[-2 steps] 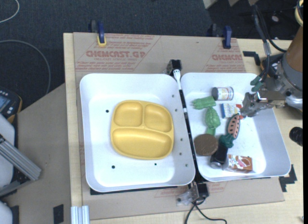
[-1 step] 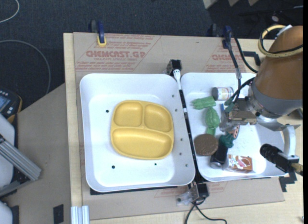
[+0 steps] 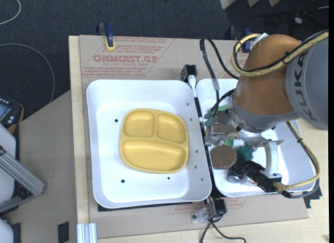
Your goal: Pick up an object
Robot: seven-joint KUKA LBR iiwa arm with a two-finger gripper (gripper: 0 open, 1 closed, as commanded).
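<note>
A yellow divided plate [image 3: 154, 140] lies in the middle of the left bin [image 3: 104, 106]. My gripper [image 3: 223, 132] reaches down into the near left part of the right bin [image 3: 300, 158], under the orange band of the arm. A brown round object [image 3: 223, 157] lies just in front of the gripper, close to the wall between the bins. Beside it to the right a small green object [image 3: 245, 152] is partly hidden by the gripper's body. No object shows in the gripper's grasp.
The arm [image 3: 271, 74] covers most of the right bin. Cables run along the far side of the right bin [image 3: 209, 64]. A blue clamp [image 3: 108, 32] holds the board at the back left.
</note>
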